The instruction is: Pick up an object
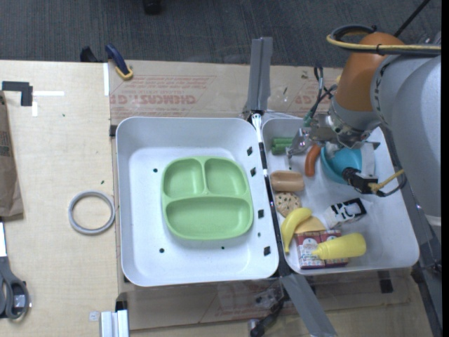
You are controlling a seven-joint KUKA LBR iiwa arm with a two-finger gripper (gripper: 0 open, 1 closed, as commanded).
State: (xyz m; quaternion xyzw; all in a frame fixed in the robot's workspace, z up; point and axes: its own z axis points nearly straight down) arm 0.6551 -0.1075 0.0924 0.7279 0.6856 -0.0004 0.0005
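Pale green divided plate (pixel 207 198), white bins (pixel 133 209), yellow banana (pixel 295 223), orange carrot (pixel 312 159), blue bowl (pixel 344 164), speckled cookie (pixel 285 203)

You look down from one fixed camera above the bench (pixel 56 160), at a slant, far enough to take in both bins: left bin (pixel 133 209) at centre frame, right bin (pixel 393 237) at right, floor along the top edge

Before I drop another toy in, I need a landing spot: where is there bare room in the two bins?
The left bin has bare white floor all around the green divided plate, widest along its left wall. The right bin is crowded: bread roll, cookie, banana, yellow bottle. A patch is free by its right rim.
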